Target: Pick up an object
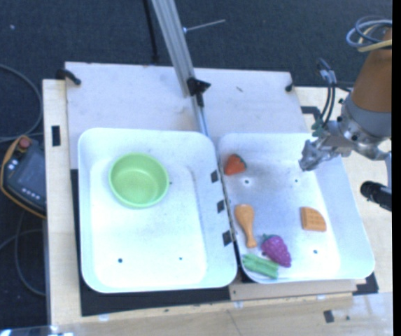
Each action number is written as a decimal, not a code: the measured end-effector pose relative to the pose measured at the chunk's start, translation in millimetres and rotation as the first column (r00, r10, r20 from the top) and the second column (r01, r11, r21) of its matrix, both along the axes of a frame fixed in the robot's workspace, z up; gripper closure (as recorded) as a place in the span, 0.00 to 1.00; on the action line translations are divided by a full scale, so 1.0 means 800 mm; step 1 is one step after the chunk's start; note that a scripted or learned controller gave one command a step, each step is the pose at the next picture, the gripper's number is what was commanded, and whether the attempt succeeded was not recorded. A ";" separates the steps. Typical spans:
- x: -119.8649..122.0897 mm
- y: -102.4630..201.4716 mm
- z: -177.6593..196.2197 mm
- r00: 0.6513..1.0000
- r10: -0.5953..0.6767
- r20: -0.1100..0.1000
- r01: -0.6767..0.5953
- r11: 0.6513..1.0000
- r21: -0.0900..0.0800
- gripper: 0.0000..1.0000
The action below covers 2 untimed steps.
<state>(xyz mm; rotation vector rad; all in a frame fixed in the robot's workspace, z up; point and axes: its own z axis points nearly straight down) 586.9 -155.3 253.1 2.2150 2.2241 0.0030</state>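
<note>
A grey arm (368, 96) with an orange band reaches in from the right, its gripper (311, 157) poised over the upper right part of the right bin (347, 208), near that bin's right wall. From this slanted overhead camera the fingertips merge into one dark grey tip, so whether they stand apart or together cannot be told; nothing shows between them, and no toy touches them. Bare white floor lies under and around the tip. The toys sit apart from it: a waffle (313, 219) is the closest, below the tip and slightly right; a strawberry (234, 164) lies well to the left at about the same height, against the divider between the bins; a drumstick (245, 223) lies lower left; grapes (276, 250) sit farther down, below and left of the tip; and a green pod (260, 265) rests farthest down, at the bin's near edge, just beside the grapes. Across the divider, well to the left of the gripper, a green bowl (139, 180) stands upright in the left bin (151, 257).
</note>
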 end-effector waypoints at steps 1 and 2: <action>0.004 0.068 0.010 1.000 0.004 0.000 -0.004 1.000 0.002 1.00; 0.017 0.126 0.016 1.000 0.003 -0.001 -0.003 1.000 0.002 1.00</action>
